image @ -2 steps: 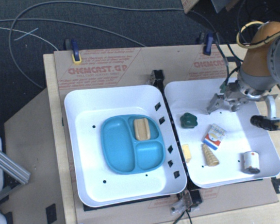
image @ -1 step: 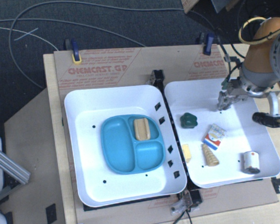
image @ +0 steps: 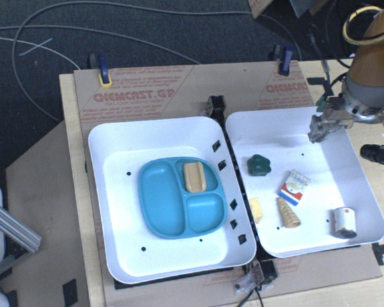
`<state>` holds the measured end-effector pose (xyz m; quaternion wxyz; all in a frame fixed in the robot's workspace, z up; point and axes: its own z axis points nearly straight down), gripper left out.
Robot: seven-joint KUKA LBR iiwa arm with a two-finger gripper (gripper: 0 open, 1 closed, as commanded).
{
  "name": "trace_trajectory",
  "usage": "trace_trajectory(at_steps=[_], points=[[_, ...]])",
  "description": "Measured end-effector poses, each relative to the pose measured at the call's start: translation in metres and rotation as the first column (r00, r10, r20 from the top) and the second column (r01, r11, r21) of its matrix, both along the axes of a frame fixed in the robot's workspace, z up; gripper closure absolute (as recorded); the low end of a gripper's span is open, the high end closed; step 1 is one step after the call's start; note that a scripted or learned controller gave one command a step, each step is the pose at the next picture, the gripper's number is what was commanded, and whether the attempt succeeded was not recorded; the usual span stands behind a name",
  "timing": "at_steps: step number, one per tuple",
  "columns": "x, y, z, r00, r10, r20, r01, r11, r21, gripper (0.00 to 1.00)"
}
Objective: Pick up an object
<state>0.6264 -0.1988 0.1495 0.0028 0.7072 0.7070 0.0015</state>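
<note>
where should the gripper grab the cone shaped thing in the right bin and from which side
Take the cone across its wider lower end, coming straight down from above. It lies flat on the floor of the right bin, narrow tip pointing up the picture, so fingers closing across its width from left and right probably hold best. The red and white packet sits close above its tip, so stay low.

Divided plate (image: 164, 205) in left bin (image: 108, 190), small objects (image: 293, 191) in right bin (image: 361, 175)

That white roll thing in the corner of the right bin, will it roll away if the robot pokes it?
Probably. The white roll looks like a short cylinder lying on its side, so a nudge could roll it. It sits near the right bin rim, which might stop it. It seems light.
</note>
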Motion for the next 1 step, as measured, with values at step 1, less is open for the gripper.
trace_trajectory(at_steps=[1], points=[[0.0048, -0.0060, 0.0642, 1.000, 0.001, 0.003, -0.001, 1.000, -0.001, 1.00]])
